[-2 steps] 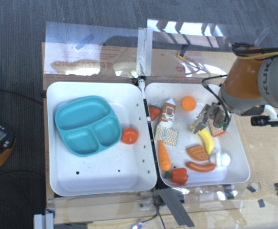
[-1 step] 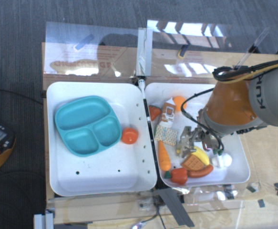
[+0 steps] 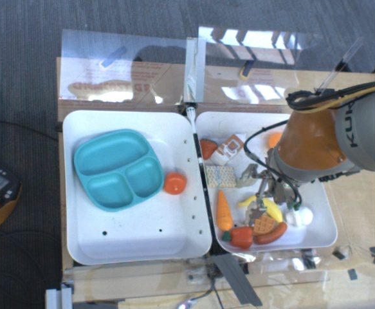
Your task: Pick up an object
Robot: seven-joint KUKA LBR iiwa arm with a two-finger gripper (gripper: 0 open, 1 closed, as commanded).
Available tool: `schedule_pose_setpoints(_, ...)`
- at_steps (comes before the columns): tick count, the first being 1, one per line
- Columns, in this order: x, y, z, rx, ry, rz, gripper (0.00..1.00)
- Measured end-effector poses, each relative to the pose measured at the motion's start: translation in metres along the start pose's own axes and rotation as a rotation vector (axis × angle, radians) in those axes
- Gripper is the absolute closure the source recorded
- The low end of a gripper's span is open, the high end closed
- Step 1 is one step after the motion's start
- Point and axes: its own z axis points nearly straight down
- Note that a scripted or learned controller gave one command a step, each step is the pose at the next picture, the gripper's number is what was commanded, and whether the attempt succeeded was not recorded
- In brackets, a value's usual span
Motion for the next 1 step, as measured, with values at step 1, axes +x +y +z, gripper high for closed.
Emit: schedule_pose_setpoints(1, 0.0381, -0.0082, -0.001, 0.0, -0.004, -0.024, 0.0)
